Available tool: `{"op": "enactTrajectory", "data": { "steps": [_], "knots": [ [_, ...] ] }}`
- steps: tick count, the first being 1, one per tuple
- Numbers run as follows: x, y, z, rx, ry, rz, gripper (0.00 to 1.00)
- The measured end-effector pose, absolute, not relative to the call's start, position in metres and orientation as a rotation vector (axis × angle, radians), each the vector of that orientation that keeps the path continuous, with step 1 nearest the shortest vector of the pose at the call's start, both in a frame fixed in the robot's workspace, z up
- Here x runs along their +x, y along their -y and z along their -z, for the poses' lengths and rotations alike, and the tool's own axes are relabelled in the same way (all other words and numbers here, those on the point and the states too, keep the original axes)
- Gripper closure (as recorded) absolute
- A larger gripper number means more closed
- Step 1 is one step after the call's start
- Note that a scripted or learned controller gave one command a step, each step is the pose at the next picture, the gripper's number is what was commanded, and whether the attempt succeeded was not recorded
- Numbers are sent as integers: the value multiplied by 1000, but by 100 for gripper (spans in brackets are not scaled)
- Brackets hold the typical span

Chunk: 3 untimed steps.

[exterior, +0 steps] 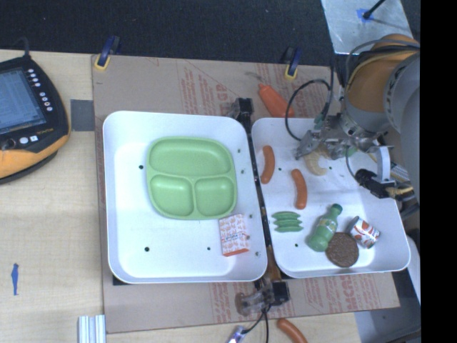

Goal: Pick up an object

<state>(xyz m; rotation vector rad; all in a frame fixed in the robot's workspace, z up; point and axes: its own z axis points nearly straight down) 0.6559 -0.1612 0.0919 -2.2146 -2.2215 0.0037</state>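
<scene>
Two sausages [268, 163] lie left of the hand [314, 148], which hovers over a pale object [315, 164]; its grip cannot be told.

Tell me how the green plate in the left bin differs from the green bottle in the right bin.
The green plate lies flat and is wide, with three compartments; the green bottle is far smaller and narrow, lying on its side at a slant. The plate is one pale green all over; the bottle is a brighter green with a darker cap. The plate lies apart from other things; the bottle's base touches a brown disc. Both are green and rest in white bins.
</scene>
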Motion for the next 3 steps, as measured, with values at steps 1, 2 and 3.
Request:
{"op": "enactTrajectory", "data": {
  "steps": [1, 2, 3],
  "knots": [
    [656, 162, -104, -2210, 2224, -7, 100],
    [572, 160, -104, -2214, 2225, -6, 100],
    [626, 118, -183, -2216, 2225, -1, 100]
  ]
}}
